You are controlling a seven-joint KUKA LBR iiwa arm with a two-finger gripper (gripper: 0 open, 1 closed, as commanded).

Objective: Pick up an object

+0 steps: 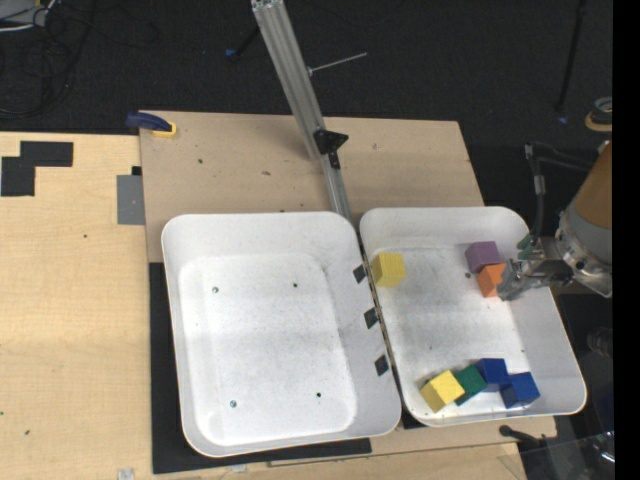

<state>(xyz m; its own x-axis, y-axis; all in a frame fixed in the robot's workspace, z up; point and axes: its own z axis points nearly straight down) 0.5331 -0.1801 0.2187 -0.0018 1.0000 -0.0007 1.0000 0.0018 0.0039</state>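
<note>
- Right, biggest first: the wooden bench [250,168] runs across the view, and a lighter board [60,298] lies on its left side with dark cut-out shapes near the upper left corner.
- Left bin [190,238], white and shallow, sits with a few small dark specks on its floor.
- Right bin [400,223] sits just beside it, their inner rims touching, with small black clips [372,318] along the seam.
- Slanting down from the top comes a grey aluminium rail [295,78], its foot ending right at the gap between the two bins.
- Arm [600,218] reaches in from the right edge, over the right bin's far rim.
- Gripper [515,278] hangs at the upper right part of the right bin, just beside the orange block; whether its fingers are spread or closed I cannot tell.
- Yellow cube [389,269] stands alone near the right bin's left wall, well apart from the gripper.
- Purple block [482,255] sits touching the orange block [489,281], both crowding the gripper's left side.
- Down in the lower right corner, a cluster: yellow block [441,390], green block [470,380], and two blue blocks [492,371] [519,389], packed close together.
- Small blue and yellow clamp [152,123] lies at the bench's upper left corner.
</note>
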